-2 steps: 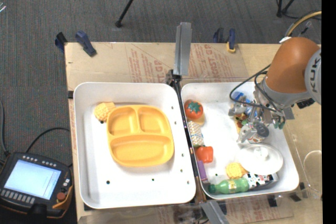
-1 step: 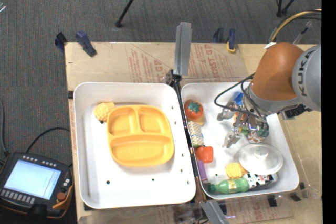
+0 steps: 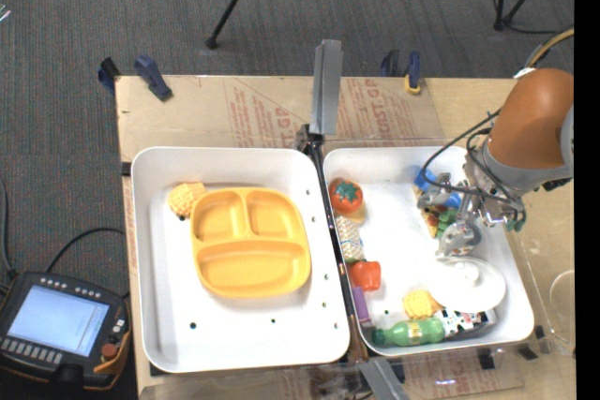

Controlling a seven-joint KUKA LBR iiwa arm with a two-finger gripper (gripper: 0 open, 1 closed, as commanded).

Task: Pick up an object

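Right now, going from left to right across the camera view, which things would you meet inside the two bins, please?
Yellow corn toy → yellow divided tray → tomato toy → white plate, with the gripper above the right bin.

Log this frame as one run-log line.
arm: over right bin | gripper: low by right wall, grasp unconfirmed | left bin: yellow tray | status: pick unconfirmed

hand (image 3: 459,234) low in right bin (image 3: 394,166); yellow tray (image 3: 250,241) in left bin (image 3: 159,248).
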